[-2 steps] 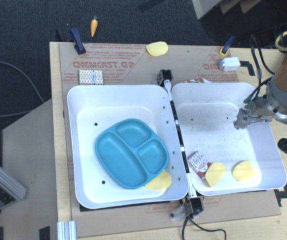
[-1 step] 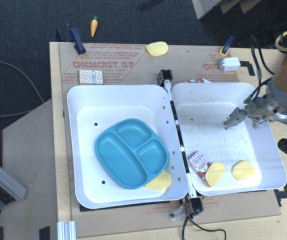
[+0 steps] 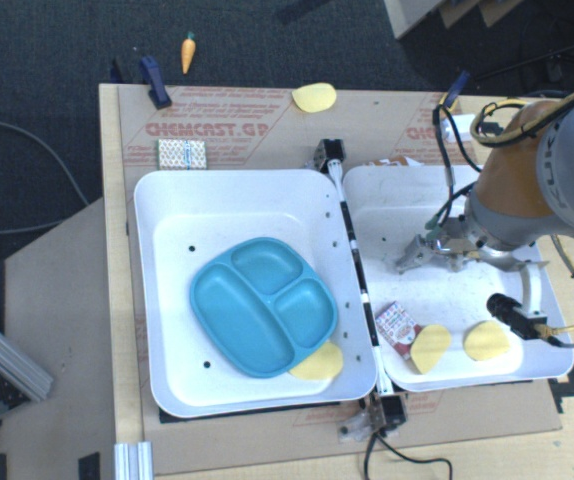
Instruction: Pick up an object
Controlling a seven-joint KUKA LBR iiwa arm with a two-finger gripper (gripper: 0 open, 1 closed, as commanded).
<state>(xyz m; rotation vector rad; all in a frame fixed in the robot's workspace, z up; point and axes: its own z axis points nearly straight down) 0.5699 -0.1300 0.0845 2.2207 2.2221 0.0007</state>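
Nearest the camera, a yellow chip (image 3: 318,363) is tucked under the blue divided plate (image 3: 264,304) in the left bin (image 3: 167,208). In the right bin (image 3: 407,193), a small red-and-white packet (image 3: 395,323) and two yellow chips (image 3: 430,347) (image 3: 487,341) are lined up along the near wall. The gripper (image 3: 419,254) is held low over bare bin floor, well apart from them; nothing is seen between the fingers, and their spread can't be told. A pick is best aimed at the middle chip, approx. clear of wall and packet, w/ a straight descent. On the surface behind: a patterned packet (image 3: 182,153), another yellow chip (image 3: 314,97), a blue clip (image 3: 154,81). Dark carpet (image 3: 57,28) is seen beyond, w/ a toy carrot (image 3: 188,53).
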